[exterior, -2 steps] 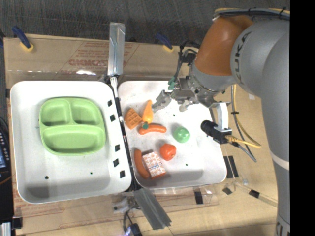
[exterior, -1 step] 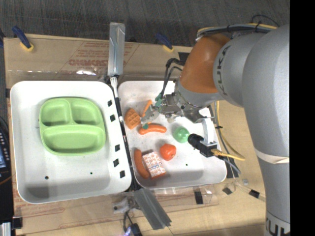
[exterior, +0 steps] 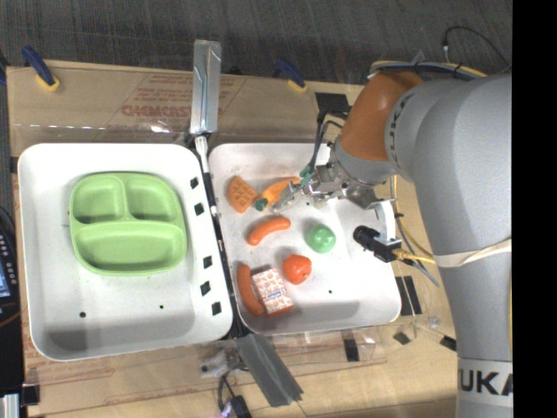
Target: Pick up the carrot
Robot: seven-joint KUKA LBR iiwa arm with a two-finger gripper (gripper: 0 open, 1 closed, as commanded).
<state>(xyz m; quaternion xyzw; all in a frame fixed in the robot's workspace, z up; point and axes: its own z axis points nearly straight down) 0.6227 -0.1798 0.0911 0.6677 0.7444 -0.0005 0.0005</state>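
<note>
Surface (exterior: pixel 104 85) carries two white bins side by side. Grey arm (exterior: pixel 452 155) with orange band comes in from the right, bent low over the right bin (exterior: pixel 370 299), likely lined up for a grab. Left bin (exterior: pixel 43 233) holds a green divided plate (exterior: pixel 129 220), well away from the action. Right bin is crowded: boxed snack (exterior: pixel 273 293) touching a sausage-like piece (exterior: pixel 248 290) at the near-left wall, red tomato (exterior: pixel 297 268), green round thing (exterior: pixel 321 238), orange hot-dog shape (exterior: pixel 268 229), waffle-like cracker (exterior: pixel 241 193).

Carrot (exterior: pixel 277 191) lies in the upper middle of the right bin, just beside the cracker, green end toward it. Pincer (exterior: pixel 306 184) sits right at the carrot's far end; can't tell if it's released or clenched, too small and cluttered. Judgement: room tight on the cracker side, open bin floor toward the arm and far wall, so lift-out looks unobstructed.
</note>
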